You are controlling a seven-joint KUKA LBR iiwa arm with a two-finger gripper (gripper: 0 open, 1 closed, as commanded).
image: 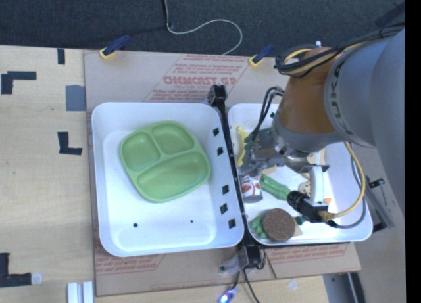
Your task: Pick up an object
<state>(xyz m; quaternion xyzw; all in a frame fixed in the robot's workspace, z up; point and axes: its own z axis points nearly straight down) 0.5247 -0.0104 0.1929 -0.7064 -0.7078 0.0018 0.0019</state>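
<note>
Looking down on the table (39,163), you see the arm (309,108) reaching low into the right bin (358,229), because the small things lie there: a green marker (275,186), a brown round lid (279,224), a little can (250,188). You cannot tell what the pincer is doing. The left bin (105,183) keeps a green plate (166,160) flat.

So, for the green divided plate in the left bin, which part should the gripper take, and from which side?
Take the green divided plate by its raised outer rim, probably the edge facing the right bin, since the arm reaches in from there. The plate lies flat on the left bin floor, so only the rim or a divider ridge offers something thin to pinch, coming from above.
</note>
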